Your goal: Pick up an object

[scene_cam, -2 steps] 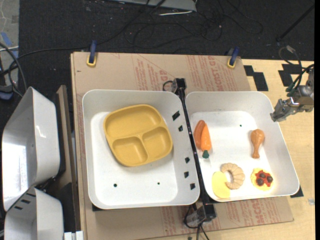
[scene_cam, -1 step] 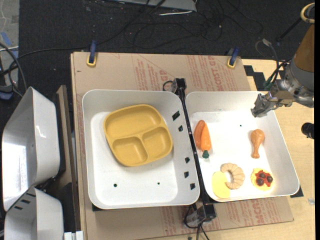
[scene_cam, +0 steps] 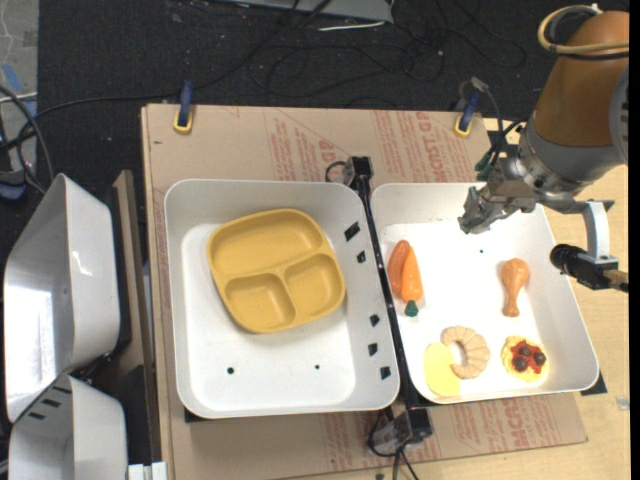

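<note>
The arm (scene_cam: 585,88) is finished in grey with a rounded orange band above the wrist, and a dark gripper (scene_cam: 482,213) is fitted.

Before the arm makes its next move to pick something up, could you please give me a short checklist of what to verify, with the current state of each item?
1. Two-finger gripper sits over the right white bin, near its far edge: ok.
2. Nothing seen between the gripper's tips: ok, no object picked yet.
3. Finger opening: cannot tell.
4. Targets present in the right bin: orange toy carrot, tan toy drumstick, curled beige pastry piece, small red berry tart: ok.
5. Carrot and drumstick lie apart from other items: ok. The pastry piece overlaps a pale yellow disc: not ok.
6. Yellow divided plastic tray lies in the left white bin, out of the way: ok.
</note>
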{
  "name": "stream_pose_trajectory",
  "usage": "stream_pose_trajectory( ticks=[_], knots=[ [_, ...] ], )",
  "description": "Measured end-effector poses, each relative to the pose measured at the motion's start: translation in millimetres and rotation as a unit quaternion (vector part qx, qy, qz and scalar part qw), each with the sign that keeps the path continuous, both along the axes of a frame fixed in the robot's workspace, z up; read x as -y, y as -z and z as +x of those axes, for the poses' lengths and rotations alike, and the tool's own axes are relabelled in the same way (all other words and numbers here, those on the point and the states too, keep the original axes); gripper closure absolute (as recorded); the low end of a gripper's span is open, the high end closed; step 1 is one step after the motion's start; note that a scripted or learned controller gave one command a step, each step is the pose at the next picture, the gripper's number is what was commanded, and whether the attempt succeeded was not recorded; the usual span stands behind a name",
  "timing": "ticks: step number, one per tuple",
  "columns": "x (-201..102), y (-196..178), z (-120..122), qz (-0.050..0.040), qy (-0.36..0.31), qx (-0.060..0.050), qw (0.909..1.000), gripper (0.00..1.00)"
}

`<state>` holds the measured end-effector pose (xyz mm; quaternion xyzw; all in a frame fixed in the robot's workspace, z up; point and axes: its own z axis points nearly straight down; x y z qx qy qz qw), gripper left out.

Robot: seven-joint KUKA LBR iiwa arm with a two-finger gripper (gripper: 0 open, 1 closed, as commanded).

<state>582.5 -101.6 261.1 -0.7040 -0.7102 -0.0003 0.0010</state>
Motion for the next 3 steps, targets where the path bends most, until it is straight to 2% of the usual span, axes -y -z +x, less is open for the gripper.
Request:
stream_pose_trajectory(
  ticks=[1,2,3],
  knots=[
    [-58,13,19,-0.0003,0.000,0.001,1.0000,1.00],
    [-100,16,31,-0.0010,0.001,0.001,1.0000,1.00],
    [-155,9,38,0.0001,0.000,0.002,1.0000,1.00]
  ],
)
